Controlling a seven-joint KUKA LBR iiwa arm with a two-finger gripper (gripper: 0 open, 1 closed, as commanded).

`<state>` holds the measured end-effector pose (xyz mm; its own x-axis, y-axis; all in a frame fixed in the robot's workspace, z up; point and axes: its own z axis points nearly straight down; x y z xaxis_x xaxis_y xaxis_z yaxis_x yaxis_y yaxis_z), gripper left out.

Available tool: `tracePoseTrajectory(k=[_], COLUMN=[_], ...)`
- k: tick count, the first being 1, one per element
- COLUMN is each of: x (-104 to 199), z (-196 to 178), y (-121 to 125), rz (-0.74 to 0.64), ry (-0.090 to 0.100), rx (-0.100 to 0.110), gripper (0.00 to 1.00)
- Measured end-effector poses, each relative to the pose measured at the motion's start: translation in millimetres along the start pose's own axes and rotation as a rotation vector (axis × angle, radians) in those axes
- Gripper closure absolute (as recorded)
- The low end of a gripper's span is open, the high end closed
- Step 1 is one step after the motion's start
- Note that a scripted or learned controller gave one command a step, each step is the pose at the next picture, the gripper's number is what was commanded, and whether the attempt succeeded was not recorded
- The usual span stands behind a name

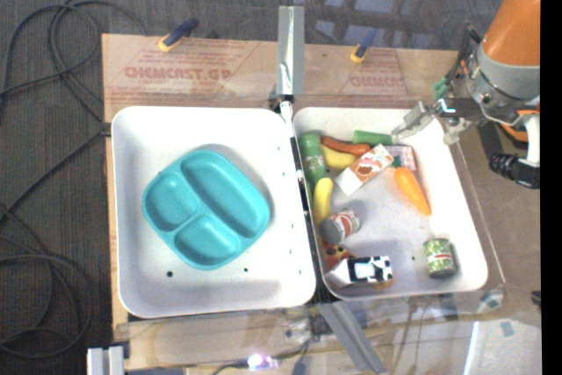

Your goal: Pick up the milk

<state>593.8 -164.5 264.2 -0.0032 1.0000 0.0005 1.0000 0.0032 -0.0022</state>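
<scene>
Milk carton (pixel 370 270), black-and-white cow pattern, lies on its side at the near edge of the right bin (pixel 470 224), toward the left half of that edge. Just left of it, small orange toy bits against the bin wall, too small to name. Above the milk, a grey-and-red can-like item (pixel 341 225) lying tipped. To the right along the near edge, a small green-label can (pixel 438 257), upright, well apart from the milk.

Farther back in the same bin: white box with red-orange print (pixel 366 169), tilted; carrot (pixel 412 191) just right of it; yellow banana-shaped piece (pixel 322 198) by the left wall; green bottle (pixel 311 157) along that wall; a second yellow piece (pixel 339 158) with a red-orange strip above it; green stick (pixel 373 137) at the far edge.

Left bin (pixel 132 215) holds a teal divided plate (pixel 207 206), three compartments, nothing else on it.

Gripper (pixel 423 120) hangs over the far right corner of the right bin, well apart from the milk; fingers spread apart, nothing between them. Arm's orange band (pixel 520 18) at upper right. Cardboard sheet (pixel 176 75) with clamps sits behind the bins.
</scene>
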Motion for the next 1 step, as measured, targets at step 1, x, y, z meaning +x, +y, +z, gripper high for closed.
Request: tracePoseTrajectory(k=[1], x=[51.8], z=[123.3], y=[12.7], rz=[-0.111], ry=[0.0], rx=[-0.004], gripper=[0.0])
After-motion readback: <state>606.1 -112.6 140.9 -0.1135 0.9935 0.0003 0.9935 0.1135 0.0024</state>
